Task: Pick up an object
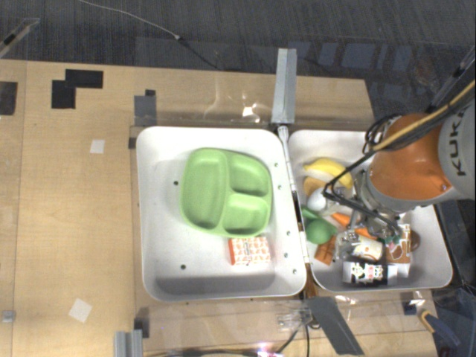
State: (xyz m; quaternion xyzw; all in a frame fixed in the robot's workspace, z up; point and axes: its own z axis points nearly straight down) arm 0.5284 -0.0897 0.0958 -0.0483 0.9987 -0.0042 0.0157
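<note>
Bright even light, glare on the clear divider (249, 111), perhaps slightly soft.

Single fixed camera above bench (67, 222), looking down at slant on both bins (160, 199).

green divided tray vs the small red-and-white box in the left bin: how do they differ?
The green divided tray is far larger than the red-and-white box. The tray is plain green with three compartments; the box is a flat printed packet. The tray sits mid-bin, toward the far side; the box lies just below it, near the bin's front wall. Both lie flat in the left bin.
</note>
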